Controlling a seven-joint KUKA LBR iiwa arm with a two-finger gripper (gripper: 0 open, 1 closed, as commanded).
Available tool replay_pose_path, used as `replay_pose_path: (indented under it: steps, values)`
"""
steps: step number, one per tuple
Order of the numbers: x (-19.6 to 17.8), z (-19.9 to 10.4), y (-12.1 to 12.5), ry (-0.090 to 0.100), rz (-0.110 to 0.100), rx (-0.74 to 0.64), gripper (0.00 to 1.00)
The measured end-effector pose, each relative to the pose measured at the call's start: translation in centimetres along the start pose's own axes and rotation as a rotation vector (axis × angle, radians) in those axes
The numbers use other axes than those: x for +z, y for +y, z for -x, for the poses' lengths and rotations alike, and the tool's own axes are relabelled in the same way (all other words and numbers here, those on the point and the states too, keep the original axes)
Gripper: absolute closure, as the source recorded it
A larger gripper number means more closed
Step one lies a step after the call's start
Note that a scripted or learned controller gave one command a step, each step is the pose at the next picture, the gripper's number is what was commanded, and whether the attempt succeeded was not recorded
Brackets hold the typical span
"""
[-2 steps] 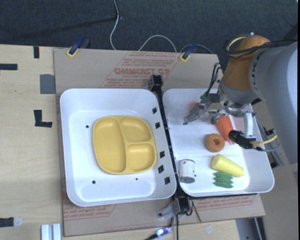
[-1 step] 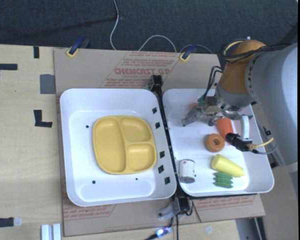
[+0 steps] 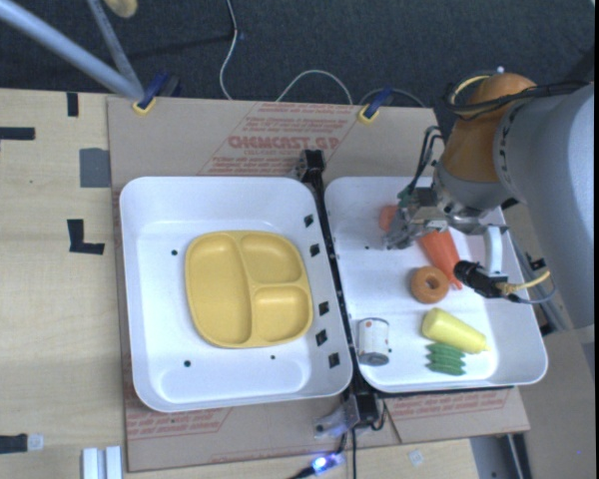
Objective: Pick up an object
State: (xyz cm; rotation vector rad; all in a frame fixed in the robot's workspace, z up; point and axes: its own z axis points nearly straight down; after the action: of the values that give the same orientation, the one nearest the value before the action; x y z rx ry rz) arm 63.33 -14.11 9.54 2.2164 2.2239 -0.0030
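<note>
Several items crowd the right bin (image 3: 519,372), so with the gripper (image 3: 407,226) low beside the carrot (image 3: 441,249) and donut (image 3: 429,285), fingers perhaps spread though I cannot tell, it may nudge the carrot away instead of pinching it.

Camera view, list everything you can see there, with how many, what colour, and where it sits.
bins: two, white, side by side on the bench
divided plate: one, yellow, middle of the left bin
carrot: one, orange, upper part of the right bin, just below the gripper
ring: one, orange-brown, centre of the right bin
corn cob: one, yellow, lower right of the right bin
green piece: one, green, right below the corn cob
small cup: one, white and grey, lower left of the right bin
cardboard sheet: one, brown, under both bins
arm: one, grey with an orange band, from the right
gripper: one, dark, low over the right bin's upper part
</note>
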Motion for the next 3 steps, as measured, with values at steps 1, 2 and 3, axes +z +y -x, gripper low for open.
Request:
replay_pose_path:
  steps: [1,2,3]
  values:
    - [-4.2,0.0,0.4,0.003,0.001,0.002,1.00]
    - [-9.9,-0.8,0.0,0.003,0.001,0.001,1.00]
    - [-12.4,-0.9,0.0,0.003,0.001,0.002,1.00]
